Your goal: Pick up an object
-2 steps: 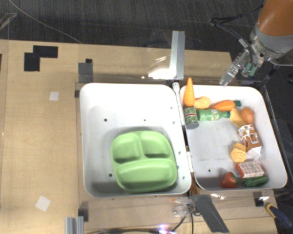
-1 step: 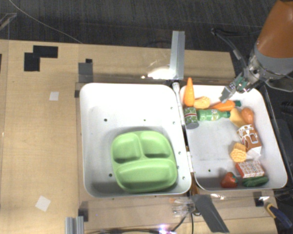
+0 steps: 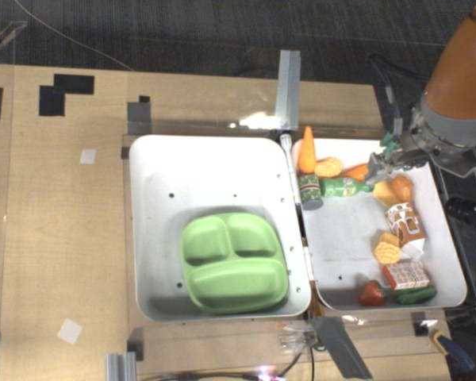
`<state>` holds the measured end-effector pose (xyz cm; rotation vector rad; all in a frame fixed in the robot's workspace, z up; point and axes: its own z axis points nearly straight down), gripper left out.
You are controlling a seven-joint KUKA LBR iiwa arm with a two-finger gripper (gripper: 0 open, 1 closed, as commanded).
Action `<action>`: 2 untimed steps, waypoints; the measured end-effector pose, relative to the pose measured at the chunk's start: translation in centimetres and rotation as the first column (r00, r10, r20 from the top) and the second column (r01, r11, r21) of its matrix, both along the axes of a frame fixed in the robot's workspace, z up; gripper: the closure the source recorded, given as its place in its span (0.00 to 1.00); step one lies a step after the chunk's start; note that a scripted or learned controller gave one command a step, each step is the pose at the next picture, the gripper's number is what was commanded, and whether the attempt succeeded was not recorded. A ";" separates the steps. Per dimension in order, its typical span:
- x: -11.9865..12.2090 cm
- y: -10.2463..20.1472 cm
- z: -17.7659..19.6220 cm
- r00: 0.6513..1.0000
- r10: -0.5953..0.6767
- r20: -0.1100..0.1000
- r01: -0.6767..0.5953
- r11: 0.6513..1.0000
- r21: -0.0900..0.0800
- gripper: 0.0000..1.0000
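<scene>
1. Green plastic is catching my eye first: a sectioned tray (image 3: 234, 262) is lying alone in the left bin (image 3: 155, 181), toward its near side.
2. Moving right, I'm reading the right bin (image 3: 333, 248), where the toy food is crowding the far end and the right wall.
3. At the far-left corner an orange carrot (image 3: 306, 151) is leaning by the divider, a yellow piece (image 3: 328, 167) just beside it, and a green bottle (image 3: 333, 187) is lying on its side below them.
4. Down the right wall I'm seeing an orange piece (image 3: 399, 189), a printed carton (image 3: 405, 223), a yellow waffle-like piece (image 3: 388, 251), a red box (image 3: 406, 275), a red strawberry-like piece (image 3: 372, 294) and a dark green piece (image 3: 415, 295).
5. The gripper (image 3: 381, 165) is hovering at the far end, right by the bottle's cap end; I can't tell how the jaws are set.
6. My judgement: I'm wanting it centred over the bottle's body, squared across it, before it descends and closes.
</scene>
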<state>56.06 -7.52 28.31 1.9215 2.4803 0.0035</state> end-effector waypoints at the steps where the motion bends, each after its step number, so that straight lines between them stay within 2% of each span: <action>1: 6.8 0.8 -0.6 0.975 -0.223 0.001 0.223 0.975 0.001 1.00; 2: 8.8 -0.3 0.0 0.884 -0.468 0.001 0.468 0.884 0.002 1.00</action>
